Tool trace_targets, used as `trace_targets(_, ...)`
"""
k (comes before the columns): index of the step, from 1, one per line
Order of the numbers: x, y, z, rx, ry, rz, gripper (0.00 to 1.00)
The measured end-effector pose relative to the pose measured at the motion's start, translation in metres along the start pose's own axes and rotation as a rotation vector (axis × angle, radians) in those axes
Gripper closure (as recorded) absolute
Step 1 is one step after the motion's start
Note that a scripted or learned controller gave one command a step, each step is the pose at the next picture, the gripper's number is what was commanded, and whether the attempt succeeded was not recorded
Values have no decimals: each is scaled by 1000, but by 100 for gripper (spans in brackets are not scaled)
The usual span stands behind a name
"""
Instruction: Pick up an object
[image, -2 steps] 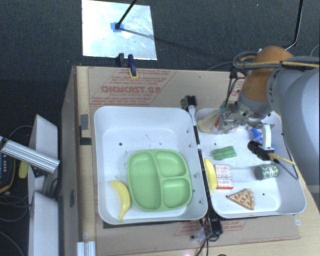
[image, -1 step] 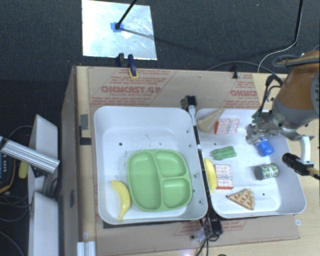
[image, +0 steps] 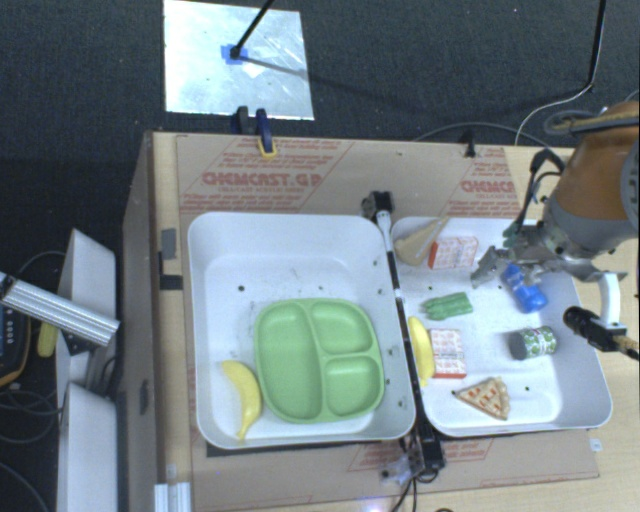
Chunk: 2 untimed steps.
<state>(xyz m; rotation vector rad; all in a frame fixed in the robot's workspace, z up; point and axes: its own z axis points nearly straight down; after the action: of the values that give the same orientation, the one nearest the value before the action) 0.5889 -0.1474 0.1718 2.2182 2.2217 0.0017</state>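
Hovering over the smooth white right bin (image: 590, 400), the claw (image: 508, 262), grip state unclear, nears a blue bottle (image: 526, 288).

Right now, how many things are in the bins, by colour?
Yellow: 2, banana and another banana
Green: 3, tray, pea pod, can
Blue: 1, bottle
Red-and-white: 2, box, packet
Tan: 2, pizza slice, cone
Total: 10
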Motion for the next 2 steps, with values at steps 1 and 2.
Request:
trace_targets(1, 39, -9, 77, 3, 1, -1, 0)
trace_targets(2, 38, 62, 87, -1, 0, -2, 0)
